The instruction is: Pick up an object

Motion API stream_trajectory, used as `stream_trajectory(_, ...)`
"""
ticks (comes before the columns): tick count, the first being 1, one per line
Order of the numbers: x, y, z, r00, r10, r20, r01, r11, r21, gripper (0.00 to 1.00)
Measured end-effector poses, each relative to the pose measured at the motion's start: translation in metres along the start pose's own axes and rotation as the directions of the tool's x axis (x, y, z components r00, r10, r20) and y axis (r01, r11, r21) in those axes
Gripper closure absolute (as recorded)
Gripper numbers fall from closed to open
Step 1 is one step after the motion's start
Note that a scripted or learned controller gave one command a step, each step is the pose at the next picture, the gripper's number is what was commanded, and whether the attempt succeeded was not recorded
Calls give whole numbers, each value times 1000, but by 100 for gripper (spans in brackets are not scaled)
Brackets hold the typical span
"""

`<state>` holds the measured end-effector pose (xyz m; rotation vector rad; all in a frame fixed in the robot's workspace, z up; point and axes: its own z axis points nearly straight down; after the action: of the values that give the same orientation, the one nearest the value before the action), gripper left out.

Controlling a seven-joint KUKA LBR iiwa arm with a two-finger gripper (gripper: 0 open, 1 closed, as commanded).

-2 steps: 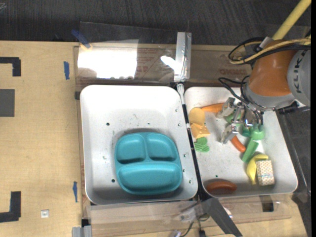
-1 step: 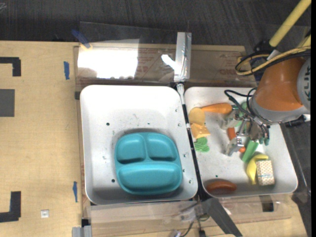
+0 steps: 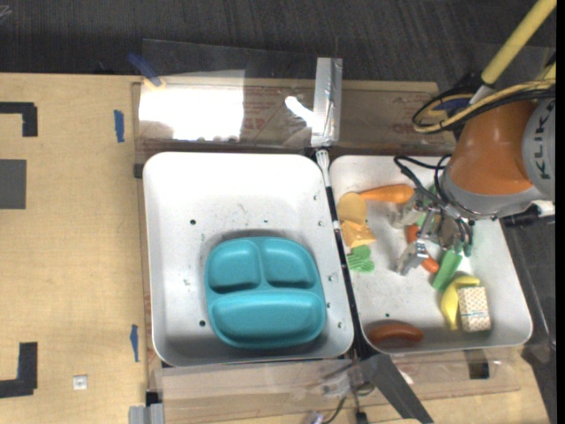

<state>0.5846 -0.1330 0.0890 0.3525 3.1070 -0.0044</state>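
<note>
Two white bins (image 3: 163, 237) are sitting on a tan bench (image 3: 62, 263); the gripper (image 3: 422, 247) is hovering over toys, its state unclear

Light wood counter (image 3: 71, 263) on dark carpet (image 3: 247, 7) — overhead slanted view.
Black square markings (image 3: 19, 117) and blue tape bits (image 3: 119, 124) on the counter's left part; clear plastic sheet (image 3: 229, 104) at the back catches bright glare — dark grey carpet runs along the top.
</note>
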Motion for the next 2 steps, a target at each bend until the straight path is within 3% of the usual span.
stream_trajectory(1, -3, 1, -11, 1000, 0, 11, 0, 1000, -1, 100)
stream_trajectory(2, -3, 1, -10, 1000, 0, 9, 0, 1000, -1, 0)
